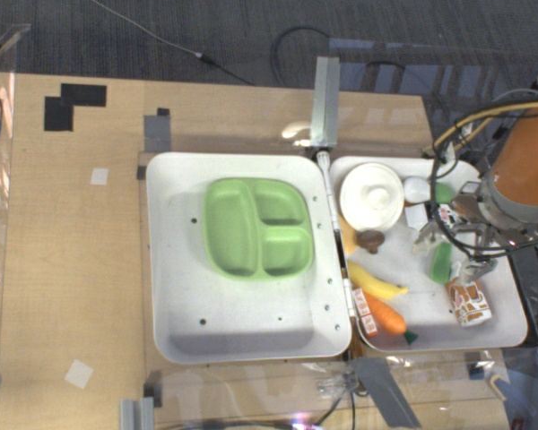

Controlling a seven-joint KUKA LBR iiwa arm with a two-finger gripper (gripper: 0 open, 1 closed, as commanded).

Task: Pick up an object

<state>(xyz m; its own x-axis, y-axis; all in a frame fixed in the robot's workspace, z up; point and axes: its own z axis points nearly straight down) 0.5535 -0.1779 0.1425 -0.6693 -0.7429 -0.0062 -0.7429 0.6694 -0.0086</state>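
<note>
Here the arm (524,164) is reaching in from the right and hovering low over the right bin (511,334), with its gripper (457,240) sitting among cables just above a small green object (441,262). Whether the tool is spread or pressed together cannot be told, since cables and housing are masking it. The candidate items are all lying in this bin: a white bowl (372,195), a banana (377,282), a carrot (386,316), and a small carton (469,301). The left bin (161,330) is holding a green divided plate (255,227). Risk, as judged: the green object is lying just beside the carton, so a descending tool may be nudging either aside, or closing on an edge and slipping off.
</note>
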